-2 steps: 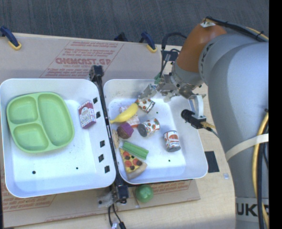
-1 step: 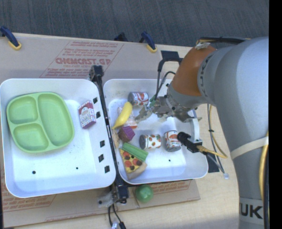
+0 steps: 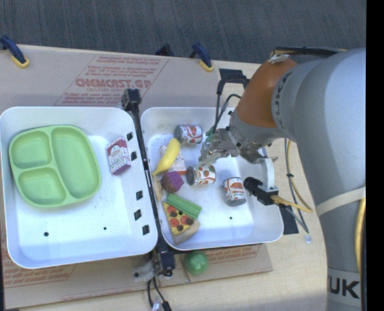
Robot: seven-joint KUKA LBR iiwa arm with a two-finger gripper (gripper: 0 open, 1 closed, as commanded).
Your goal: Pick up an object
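Observation:
My gripper (image 3: 211, 151) hangs low over the middle of the right bin (image 3: 264, 222), at the end of the grey arm with the orange band (image 3: 262, 96). A red and white can (image 3: 202, 175) lies on its side just below it. A second can (image 3: 189, 133) lies to its upper left and a third can (image 3: 235, 191) stands to its lower right. A yellow banana (image 3: 168, 156) lies left of the gripper, with a purple object (image 3: 172, 181) under it. Nothing shows as held.
A green block (image 3: 183, 206) and a pizza slice (image 3: 179, 222) lie at the right bin's front left. The left bin (image 3: 75, 238) holds a green divided plate (image 3: 52, 164) and a small red box (image 3: 118, 155). A green ball (image 3: 195, 262) sits outside, on the cardboard in front.

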